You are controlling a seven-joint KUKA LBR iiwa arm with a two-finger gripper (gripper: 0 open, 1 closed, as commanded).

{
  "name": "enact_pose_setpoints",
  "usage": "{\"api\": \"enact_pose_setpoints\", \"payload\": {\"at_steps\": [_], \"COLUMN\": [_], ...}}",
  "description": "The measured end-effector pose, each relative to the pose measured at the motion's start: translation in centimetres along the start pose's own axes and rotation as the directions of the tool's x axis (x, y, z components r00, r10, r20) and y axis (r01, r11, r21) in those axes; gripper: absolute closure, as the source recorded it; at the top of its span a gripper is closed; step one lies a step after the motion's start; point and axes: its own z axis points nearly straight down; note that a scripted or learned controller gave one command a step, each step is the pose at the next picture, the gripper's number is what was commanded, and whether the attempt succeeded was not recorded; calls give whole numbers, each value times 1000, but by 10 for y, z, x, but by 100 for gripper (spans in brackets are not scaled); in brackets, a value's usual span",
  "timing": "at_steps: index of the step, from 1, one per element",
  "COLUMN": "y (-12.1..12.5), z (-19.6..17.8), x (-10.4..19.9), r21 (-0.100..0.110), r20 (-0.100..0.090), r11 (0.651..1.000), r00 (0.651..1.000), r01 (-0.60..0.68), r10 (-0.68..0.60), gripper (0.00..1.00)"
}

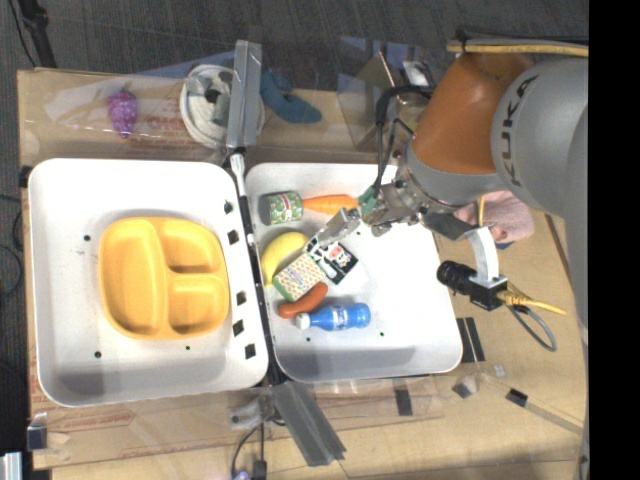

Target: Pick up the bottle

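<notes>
Gripper (345,223), finger state indiscernible, hovers over carton (333,255). Blue bottle (335,317) lies at 6 o'clock, touching sausage (301,302). Risk: descent here catches carton or banana (277,253).

Two white bins sit side by side on the bench: the left bin (60,368) and the right bin (420,338). The left bin carries one yellow tray (165,273) with three compartments. The right bin carries seven things: one blue bottle (335,317), one green can (281,207), one carrot (330,204), one banana (279,252), one sausage (301,303), and two small cartons (299,277) (338,255). Along the bench's far edge lie one purple toy (123,110), one coil of white cord (207,103) and one blue cloth (288,103).
</notes>
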Motion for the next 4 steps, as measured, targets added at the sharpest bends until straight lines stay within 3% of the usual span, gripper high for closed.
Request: {"api": "enact_pose_setpoints", "payload": {"at_steps": [1,2,3,4], "y": [-81,-41,-42,49], "z": [77,143,135,150], "x": [-27,-36,-36,-31], "r21": [4,-10,-7,-1], "r20": [-1,1,1,0], "r11": [981,991,992,987], "r00": [981,991,992,987], "r01": [-196,-132,-129,161], "r10": [196,132,129,-161], "gripper": [0,0,100,100]}}
